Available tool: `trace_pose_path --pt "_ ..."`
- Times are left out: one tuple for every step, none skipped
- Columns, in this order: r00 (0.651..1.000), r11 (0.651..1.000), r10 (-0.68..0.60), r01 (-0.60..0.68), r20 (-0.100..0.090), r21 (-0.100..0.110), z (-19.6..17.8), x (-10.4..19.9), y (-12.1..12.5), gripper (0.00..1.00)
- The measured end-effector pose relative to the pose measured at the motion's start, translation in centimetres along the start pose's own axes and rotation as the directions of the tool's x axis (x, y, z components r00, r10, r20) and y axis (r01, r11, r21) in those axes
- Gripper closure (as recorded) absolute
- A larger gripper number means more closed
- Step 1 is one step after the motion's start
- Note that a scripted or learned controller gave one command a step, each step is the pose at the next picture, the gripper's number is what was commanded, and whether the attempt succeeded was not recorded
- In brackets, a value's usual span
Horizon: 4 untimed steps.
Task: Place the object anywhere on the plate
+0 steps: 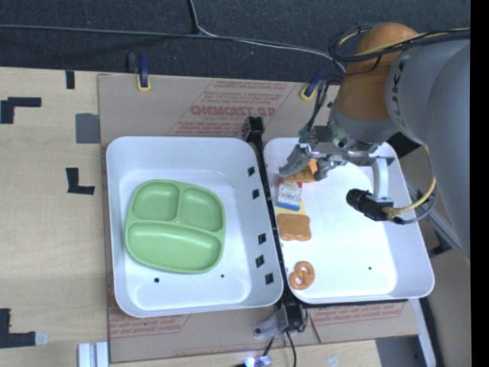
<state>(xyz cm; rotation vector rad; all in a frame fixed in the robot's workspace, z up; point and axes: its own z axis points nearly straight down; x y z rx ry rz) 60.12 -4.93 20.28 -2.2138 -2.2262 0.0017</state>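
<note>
Nearest the lens: grey arm point(439, 98) with orange band, filling the upper right and reaching down over the right bin point(382, 281). Gripper point(304, 165) low at that bin's upper left corner, tips hard against something orange; open or closed, cannot tell. Just below the tips, along the bin's left wall: small blue-and-white packet point(289, 197), then toast-like brown slab point(294, 227) touching its lower edge, then pretzel point(301, 274) lying apart, nearer the front rim. All three flat on the bin floor, none lifted. Left bin point(183, 147) alongside, joined to the right by a black clip strip. Green plate point(175, 226) with three compartments resting in it, left of centre. Both bins on brown cardboard point(221, 105), clamped at the far edge, atop a wooden bench point(46, 220).
</note>
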Motion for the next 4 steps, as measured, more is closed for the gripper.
trace_pose_path --pt "1.000 1.000 -0.002 0.002 -0.001 -0.001 -1.3 5.5 0.3 1.00" --pt "1.000 1.000 0.000 0.000 0.000 0.000 -0.7 10.1 1.0 1.00" --pt "1.000 1.000 -0.003 0.003 -0.001 -0.001 -0.6 16.3 1.6 1.00" --pt "1.000 1.000 0.002 -0.002 0.001 0.000 -0.6 15.9 1.6 0.00"
